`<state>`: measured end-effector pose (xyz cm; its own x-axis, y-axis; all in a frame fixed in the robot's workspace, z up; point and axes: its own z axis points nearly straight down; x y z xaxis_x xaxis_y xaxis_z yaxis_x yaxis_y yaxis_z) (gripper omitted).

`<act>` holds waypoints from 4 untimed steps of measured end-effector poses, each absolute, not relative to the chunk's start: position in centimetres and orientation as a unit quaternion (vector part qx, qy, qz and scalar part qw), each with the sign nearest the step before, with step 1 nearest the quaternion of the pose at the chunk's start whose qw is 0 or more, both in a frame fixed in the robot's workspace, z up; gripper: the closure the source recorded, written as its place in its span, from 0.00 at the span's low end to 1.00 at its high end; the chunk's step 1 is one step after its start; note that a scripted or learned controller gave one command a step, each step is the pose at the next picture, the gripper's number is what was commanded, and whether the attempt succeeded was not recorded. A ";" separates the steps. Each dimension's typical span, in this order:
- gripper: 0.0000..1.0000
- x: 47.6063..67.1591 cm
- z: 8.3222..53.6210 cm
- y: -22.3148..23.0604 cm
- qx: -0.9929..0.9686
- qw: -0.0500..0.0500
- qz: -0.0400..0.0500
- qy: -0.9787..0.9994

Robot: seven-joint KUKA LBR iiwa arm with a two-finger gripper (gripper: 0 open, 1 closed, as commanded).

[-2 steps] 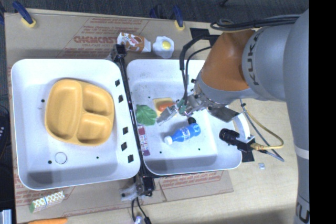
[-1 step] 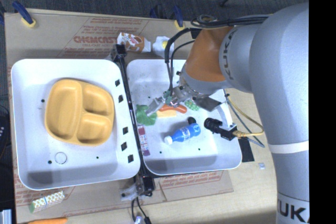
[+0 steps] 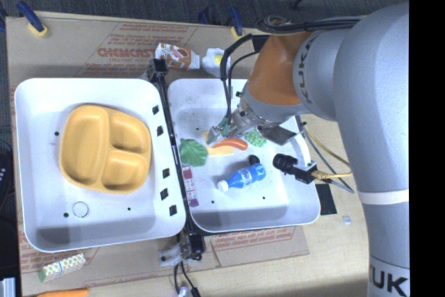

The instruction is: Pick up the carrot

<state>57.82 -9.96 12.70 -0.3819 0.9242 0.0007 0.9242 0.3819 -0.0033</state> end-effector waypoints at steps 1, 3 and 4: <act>1.00 50.3 18.6 -12.5 -0.603 0.002 0.001 -0.797; 1.00 55.2 11.7 -19.9 -0.503 0.002 0.001 -0.864; 1.00 48.5 20.6 -18.9 -0.485 0.000 0.000 -0.875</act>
